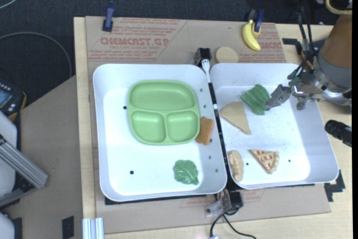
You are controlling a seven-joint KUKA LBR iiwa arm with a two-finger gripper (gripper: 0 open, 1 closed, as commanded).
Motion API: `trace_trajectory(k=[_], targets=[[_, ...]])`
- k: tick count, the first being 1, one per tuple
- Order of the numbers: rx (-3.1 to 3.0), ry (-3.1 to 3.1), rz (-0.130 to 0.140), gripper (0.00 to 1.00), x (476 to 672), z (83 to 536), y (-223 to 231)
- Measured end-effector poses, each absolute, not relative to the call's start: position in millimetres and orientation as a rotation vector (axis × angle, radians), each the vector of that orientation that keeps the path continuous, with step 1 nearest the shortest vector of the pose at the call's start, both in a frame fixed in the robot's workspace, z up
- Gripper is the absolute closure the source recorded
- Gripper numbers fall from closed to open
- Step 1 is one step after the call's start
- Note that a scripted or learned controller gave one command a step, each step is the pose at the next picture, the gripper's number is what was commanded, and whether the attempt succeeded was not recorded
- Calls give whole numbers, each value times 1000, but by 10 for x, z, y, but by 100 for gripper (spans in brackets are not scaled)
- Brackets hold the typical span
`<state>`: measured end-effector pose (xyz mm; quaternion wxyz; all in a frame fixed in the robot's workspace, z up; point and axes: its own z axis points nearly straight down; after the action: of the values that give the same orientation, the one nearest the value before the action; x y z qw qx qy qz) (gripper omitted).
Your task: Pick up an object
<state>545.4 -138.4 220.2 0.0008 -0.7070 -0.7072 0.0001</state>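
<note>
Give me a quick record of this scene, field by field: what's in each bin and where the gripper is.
left bin: green three-compartment plate, brown bread-like piece beside it, green leafy piece
right bin: dark green ridged piece, pale wedge, waffle-patterned triangle, tan oval piece
gripper: over right bin, beside the ridged piece
outside bins: yellow banana

I reach in from the right, my grey arm point(334, 67) with its orange band high at the far right. My wrist is bent leftward and low, and my gripper point(276, 99) points left and slightly near. Its dark fingers sit close together at the tip.
</note>
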Motion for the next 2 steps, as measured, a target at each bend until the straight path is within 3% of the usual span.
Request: trace_trajectory(k=[1,2], targets=[[-2229,-2239,-22,0,5009,4554,-1000],[-2225,-2228,-5,100,5017,4562,-1010]])
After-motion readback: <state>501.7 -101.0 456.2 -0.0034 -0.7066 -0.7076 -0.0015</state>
